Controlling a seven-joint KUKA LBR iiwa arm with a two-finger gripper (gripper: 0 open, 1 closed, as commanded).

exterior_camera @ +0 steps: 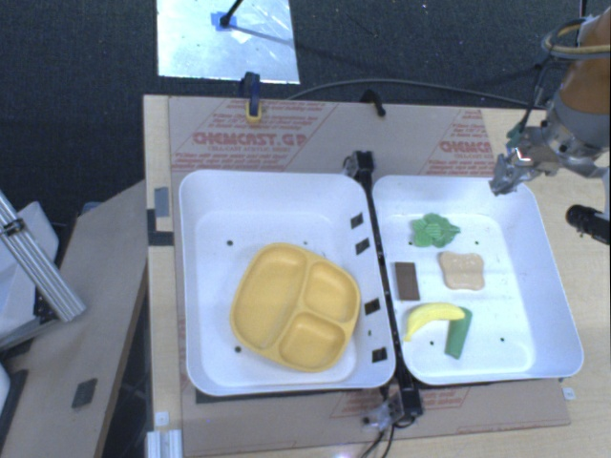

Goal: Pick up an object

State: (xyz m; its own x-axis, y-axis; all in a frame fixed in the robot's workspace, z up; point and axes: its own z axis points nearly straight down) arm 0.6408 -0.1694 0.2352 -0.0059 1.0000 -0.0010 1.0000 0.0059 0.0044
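The right bin [535, 256] holds a green leafy piece [434, 229], a tan toast slice [462, 270], a brown bar [407, 281], a yellow banana [432, 319] and a dark green stick [458, 334]. My gripper [508, 175] hangs over the bin's far right corner, up and to the right of the green leafy piece and apart from every object. Nothing shows between its tips.
A yellow divided plate [296, 305] lies in the left bin [220, 218]. A black hinge strip [374, 265] separates the bins. A blue-and-yellow clamp [252, 95] stands at the board's far edge, and a metal sheet [227, 25] lies beyond.
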